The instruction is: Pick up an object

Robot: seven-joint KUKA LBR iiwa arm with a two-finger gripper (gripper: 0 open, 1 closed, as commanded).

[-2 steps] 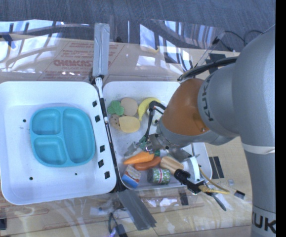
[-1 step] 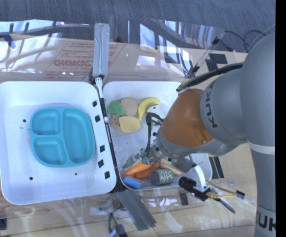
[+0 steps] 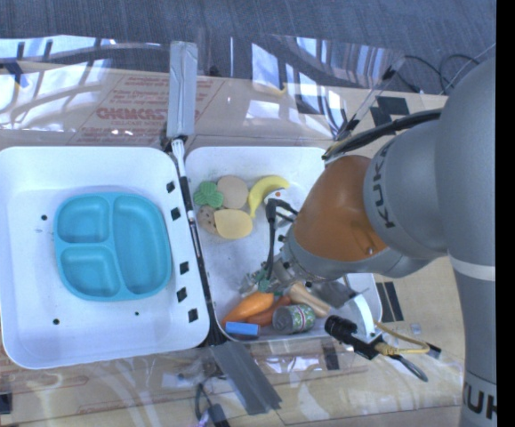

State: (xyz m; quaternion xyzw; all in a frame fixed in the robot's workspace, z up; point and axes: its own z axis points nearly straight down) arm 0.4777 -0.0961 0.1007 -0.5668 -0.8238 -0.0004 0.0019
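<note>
Down at the business end, the gripper (image 3: pixel 272 279) sits low inside the right bin (image 3: pixel 228 269), just below the middle of its floor. The bulk of the wrist hangs right over it, so I cannot tell whether it is spread or closed, or whether it has anything in its grasp.

Closest candidate: the orange carrot (image 3: pixel 252 306), lying on its side at about 7 o'clock from the gripper, just beside it. At 5 o'clock, also close, is a small can (image 3: pixel 294 318) tipped on its side, its end touching or nearly touching the carrot's thick end. Further out along 7 o'clock, a flat blue block (image 3: pixel 242 329) rests against the bin's near wall, just under the carrot.

Moving outward, up toward 11 o'clock, there's a cluster well apart from the gripper: a pale yellow round piece (image 3: pixel 233 224), above it a tan oval (image 3: pixel 233 190), and a green leafy piece (image 3: pixel 209 194) to the oval's 9 o'clock side, touching it. At 12 o'clock from the gripper, a yellow banana (image 3: pixel 266 190) curves beside the oval.

Further out, the grey arm (image 3: pixel 435 194) with its orange band sweeps in from 3 o'clock, covering the bin's right half. Over at 9 o'clock, the left bin (image 3: pixel 8 265) carries a blue divided plate (image 3: pixel 113 244) lying flat near its middle.
</note>
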